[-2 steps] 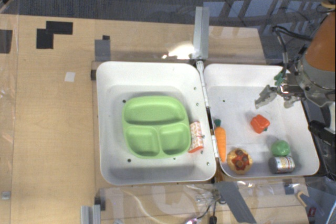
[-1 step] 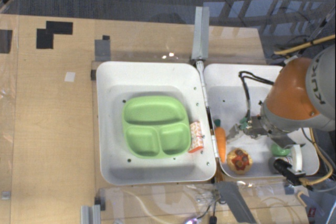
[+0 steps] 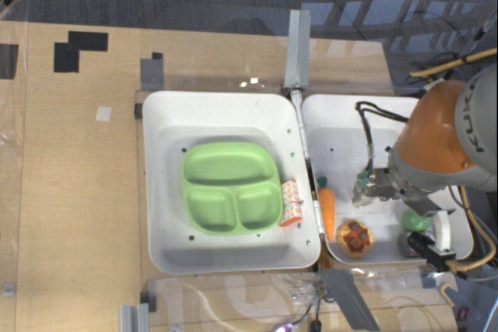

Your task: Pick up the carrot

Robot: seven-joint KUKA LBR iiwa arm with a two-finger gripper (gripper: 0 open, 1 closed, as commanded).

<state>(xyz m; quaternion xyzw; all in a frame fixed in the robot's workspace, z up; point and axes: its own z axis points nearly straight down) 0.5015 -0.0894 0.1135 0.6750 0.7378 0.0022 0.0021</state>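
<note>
Two white bins sit side by side on the bench. The left bin (image 3: 159,167) holds a green divided plate (image 3: 231,186), with a small red-and-white packet (image 3: 291,203) lying against the plate's right edge. The right bin (image 3: 334,117) holds the carrot (image 3: 327,211), which lies lengthwise hard against the bin's left wall, its green top pointing away from the near rim. A round red-and-yellow item (image 3: 355,238) lies just beside the carrot's lower end, and a green item (image 3: 415,221) lies further right, near the arm.

The arm (image 3: 443,138) reaches in over the right bin. The gripper (image 3: 372,188) hangs near the carrot, to its right and apart from it. Finger state: cannot tell; the wrist hides the tips.

Handling, as judged: the carrot looks like a toy, so expect it light, stiff and smooth, hence liable to slip. It tapers, so take hold across the thicker middle, not the thin lower tip. The adjacent wall leaves little room for a finger on that side; a fingertip may strike the rim.
</note>
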